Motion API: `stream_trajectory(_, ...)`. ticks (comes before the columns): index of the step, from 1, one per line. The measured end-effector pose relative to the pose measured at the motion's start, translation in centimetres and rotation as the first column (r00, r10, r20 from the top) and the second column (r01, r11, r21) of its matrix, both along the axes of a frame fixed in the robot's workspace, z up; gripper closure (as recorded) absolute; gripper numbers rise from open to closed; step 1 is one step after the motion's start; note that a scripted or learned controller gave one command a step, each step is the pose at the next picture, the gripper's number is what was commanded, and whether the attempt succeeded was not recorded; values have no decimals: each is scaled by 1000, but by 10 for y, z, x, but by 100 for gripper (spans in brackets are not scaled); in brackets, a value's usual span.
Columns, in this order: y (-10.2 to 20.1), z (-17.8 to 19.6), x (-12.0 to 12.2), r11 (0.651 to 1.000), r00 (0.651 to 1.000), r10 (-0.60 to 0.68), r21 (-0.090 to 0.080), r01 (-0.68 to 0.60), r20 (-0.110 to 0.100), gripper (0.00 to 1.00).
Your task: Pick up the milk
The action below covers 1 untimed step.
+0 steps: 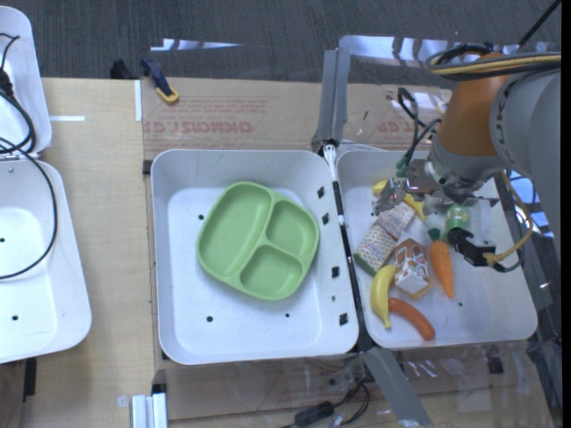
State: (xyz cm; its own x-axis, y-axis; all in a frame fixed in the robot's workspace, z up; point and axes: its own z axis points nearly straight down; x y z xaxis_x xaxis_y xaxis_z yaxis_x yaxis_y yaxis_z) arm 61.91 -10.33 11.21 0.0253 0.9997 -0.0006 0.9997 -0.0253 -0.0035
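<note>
Camera view: gripper low over right bin

Cardboard sheet on the worktop, upper centre of frame: red printed lettering, seen upside down and mirrored, not legible. Similar red print on the cardboard upper right. Small carton at right: patterned faces, no readable text.

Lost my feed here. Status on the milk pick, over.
Hand low over the right bin, at the pile's top edge. Milk carton lying among the food, not held. Banana and carrot crowd it on either side.
</note>
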Motion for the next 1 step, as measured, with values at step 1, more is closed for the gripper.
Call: stream_trajectory(1, -4, -15, -65, 945, 945, 326, -4, -326, 14, 0)
